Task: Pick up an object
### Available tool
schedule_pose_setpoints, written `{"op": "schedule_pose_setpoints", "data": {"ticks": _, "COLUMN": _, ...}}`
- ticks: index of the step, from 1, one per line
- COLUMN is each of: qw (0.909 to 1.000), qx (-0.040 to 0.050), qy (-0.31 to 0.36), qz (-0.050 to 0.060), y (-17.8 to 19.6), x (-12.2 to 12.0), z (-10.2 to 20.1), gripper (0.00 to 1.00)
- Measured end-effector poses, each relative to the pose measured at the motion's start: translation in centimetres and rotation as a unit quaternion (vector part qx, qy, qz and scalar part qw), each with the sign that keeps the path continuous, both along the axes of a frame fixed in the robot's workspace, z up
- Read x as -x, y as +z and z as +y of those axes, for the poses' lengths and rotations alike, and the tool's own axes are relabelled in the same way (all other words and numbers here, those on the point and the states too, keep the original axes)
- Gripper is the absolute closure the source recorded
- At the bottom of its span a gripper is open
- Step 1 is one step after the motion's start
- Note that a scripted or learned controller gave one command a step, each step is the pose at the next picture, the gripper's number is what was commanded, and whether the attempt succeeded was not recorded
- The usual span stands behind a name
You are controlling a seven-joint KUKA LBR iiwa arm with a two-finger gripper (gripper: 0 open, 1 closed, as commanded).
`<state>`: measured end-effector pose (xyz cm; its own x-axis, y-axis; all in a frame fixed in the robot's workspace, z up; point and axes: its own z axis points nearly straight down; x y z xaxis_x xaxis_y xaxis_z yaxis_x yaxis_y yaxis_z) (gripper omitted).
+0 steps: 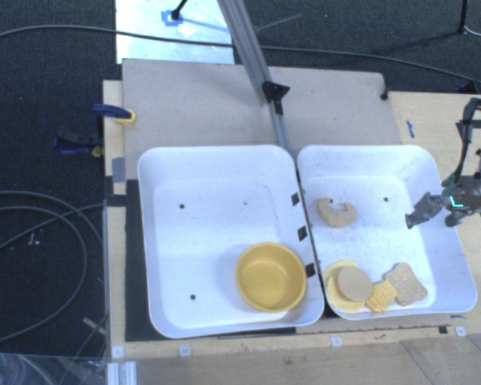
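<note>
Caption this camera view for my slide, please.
Gripper at the right bin's edge; toast, cracker inside; yellow bowl in left bin.

Both shallow white plastic bins, the left one [216,175] and the right one [385,163], look smooth with a soft sheen. At six o'clock in the left bin, the round yellow plastic bowl [271,276] is glossy. The pale wooden desk [433,119] is matt, and a flat matt brown board [208,103] lies at twelve o'clock. The slanting grey metal pole [244,34] looks smooth. The dark floor [40,70] looks like rough carpet.
</note>
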<state>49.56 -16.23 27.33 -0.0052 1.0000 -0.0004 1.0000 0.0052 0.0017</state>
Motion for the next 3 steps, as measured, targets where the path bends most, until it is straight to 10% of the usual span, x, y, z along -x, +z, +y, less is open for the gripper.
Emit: {"op": "schedule_pose_setpoints", "data": {"ticks": 3, "qw": 1.0, "qx": -0.0006, "qy": -0.002, "qz": 0.002, "y": -9.9, "x": 0.6, "z": 0.0, "gripper": 0.0}}
